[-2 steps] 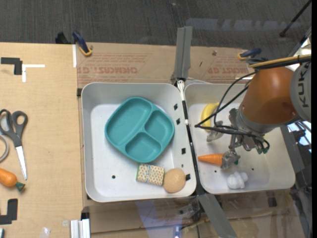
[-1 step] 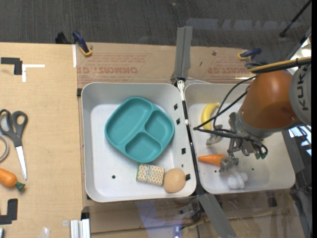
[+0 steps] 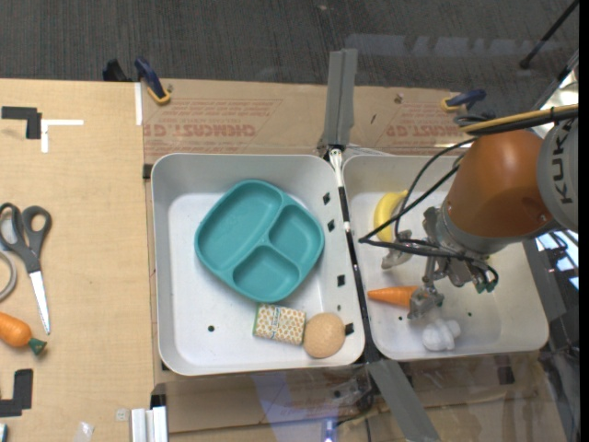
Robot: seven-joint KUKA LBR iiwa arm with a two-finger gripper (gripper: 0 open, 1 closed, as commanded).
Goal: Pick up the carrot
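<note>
Taking the teal divided plate (image 3: 260,251) as my mark: far to its left, out on the wooden bench (image 3: 74,247), lie scissors (image 3: 28,256) and a second small carrot (image 3: 16,331). The plate sits in the left bin (image 3: 175,274); just below it lie a patterned block (image 3: 280,324) and a tan egg-like ball (image 3: 323,335), touching. Right of the plate, across the divider, the carrot (image 3: 393,295) lies in the right bin (image 3: 515,330), tip toward the plate. A banana (image 3: 389,212) is above it. My pincer (image 3: 425,300) hangs just beside the carrot's thick end, above a white lump (image 3: 439,336); whether it is apart or together I cannot tell.
</note>
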